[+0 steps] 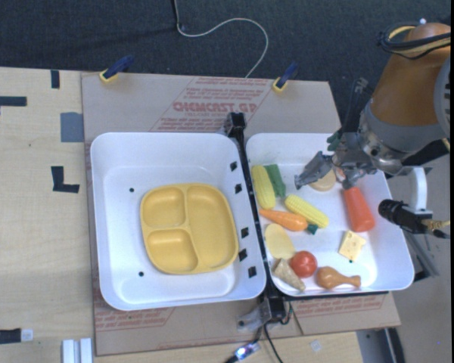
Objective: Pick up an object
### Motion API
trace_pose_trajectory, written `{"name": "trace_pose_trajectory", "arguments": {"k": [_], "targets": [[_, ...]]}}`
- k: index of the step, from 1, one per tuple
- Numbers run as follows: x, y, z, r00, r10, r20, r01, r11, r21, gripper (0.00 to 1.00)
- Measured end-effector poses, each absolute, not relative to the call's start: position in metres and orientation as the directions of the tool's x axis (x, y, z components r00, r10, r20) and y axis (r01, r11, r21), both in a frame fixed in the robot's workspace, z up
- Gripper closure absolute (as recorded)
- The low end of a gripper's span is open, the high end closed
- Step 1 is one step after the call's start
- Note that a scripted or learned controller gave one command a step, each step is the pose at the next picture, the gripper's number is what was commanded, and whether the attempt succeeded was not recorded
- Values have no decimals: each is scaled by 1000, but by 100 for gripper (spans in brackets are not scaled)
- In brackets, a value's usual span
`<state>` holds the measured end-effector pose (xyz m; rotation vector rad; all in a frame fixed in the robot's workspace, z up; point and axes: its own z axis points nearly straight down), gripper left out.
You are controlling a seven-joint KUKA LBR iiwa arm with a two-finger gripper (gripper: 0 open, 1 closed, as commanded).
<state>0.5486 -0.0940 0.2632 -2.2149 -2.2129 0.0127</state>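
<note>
The gripper (pixel 327 171) hangs over the far part of the right-hand white bin (pixel 397 278), its dark fingers spread apart with nothing between them. Just beneath and between them lies a small pale round slice (pixel 324 181), which looks to be the piece it is lined up on, though the red cylinder-shaped toy sausage (pixel 358 209) lies just to the right and nearer. I'd say this is the approach step: the arm is poised above its target and has yet to close. The next move calls for a straight descent so the fingers straddle the piece, then a squeeze and a lift.

The rest of that bin is crowded. Along its left side sit a yellow corn cob (pixel 263 188) and a green vegetable (pixel 275 181) touching it, then a second yellow corn cob (pixel 306 211), an orange carrot (pixel 284 219), a pale yellow oval slice (pixel 278 241), a red tomato (pixel 304 263), a brown drumstick (pixel 336 278) and a yellow cheese wedge (pixel 352 245).

The left-hand white bin (pixel 110 203) holds a yellow three-compartment plastic plate (pixel 188 227), with no food on it.
</note>
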Motion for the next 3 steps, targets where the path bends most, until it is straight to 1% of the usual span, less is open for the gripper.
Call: {"name": "trace_pose_trajectory", "arguments": {"k": [1, 2, 3], "targets": [[551, -94, 269, -2, 1000, 0, 1000, 2, -1, 0], [555, -95, 224, -1, 1000, 0, 1000, 1, -6, 0], [560, -95, 162, -1, 1000, 0, 1000, 1, -6, 0]]}}
